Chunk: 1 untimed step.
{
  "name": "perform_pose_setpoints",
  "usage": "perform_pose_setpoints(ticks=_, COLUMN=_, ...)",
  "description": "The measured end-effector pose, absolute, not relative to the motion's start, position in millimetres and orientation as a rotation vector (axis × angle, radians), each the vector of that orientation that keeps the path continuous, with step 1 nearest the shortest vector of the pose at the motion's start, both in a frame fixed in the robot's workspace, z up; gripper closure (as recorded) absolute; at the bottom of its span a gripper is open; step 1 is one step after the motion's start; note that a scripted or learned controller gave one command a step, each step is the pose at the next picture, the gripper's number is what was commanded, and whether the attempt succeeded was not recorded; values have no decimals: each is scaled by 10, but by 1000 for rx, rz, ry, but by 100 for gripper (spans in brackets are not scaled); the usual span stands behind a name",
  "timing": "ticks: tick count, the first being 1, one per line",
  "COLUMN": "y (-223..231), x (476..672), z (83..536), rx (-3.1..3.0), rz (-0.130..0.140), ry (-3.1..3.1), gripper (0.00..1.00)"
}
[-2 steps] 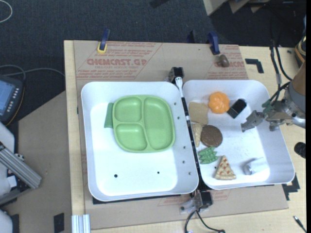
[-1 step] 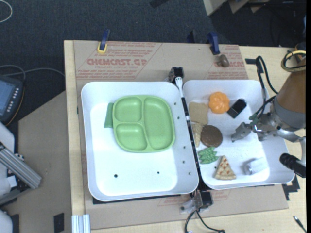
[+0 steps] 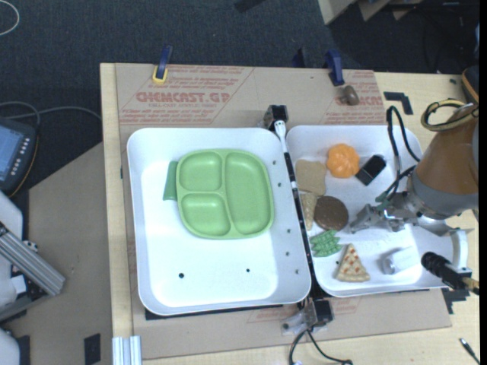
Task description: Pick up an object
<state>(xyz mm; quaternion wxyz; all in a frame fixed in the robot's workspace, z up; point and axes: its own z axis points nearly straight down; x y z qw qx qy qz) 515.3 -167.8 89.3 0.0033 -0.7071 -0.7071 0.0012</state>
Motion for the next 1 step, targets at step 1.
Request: perform_pose_setpoints(ticks=1, y=-1687, x=5165, z=1029, rx=-2223, rz=0, ry=-2220, gripper=100)
